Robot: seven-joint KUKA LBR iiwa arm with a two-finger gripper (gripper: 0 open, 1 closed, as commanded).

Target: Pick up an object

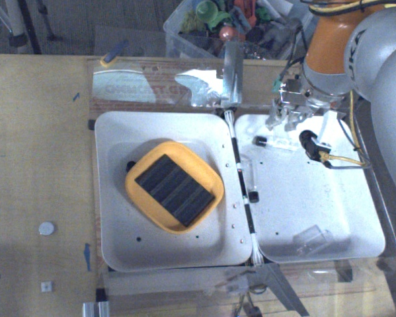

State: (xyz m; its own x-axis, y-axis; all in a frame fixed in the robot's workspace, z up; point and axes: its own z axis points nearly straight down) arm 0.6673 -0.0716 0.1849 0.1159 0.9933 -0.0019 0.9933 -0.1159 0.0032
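I see my gripper (pixel 285 116) at upper right, above the right bin (pixel 343 240); fingers' state I cannot tell. The yellow grill-topped object (pixel 174 187) lies in the left bin (pixel 112 197), so a descent here risks grabbing nothing.

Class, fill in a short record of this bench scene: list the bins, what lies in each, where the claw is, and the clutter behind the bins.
left bin: yellow pad with dark ribbed panel, lying flat near the middle
right bin: clear plastic piece near front; small dark item near back
claw: over the right bin's back edge
arm: grey, orange band
behind bins: clear tub of mixed toys
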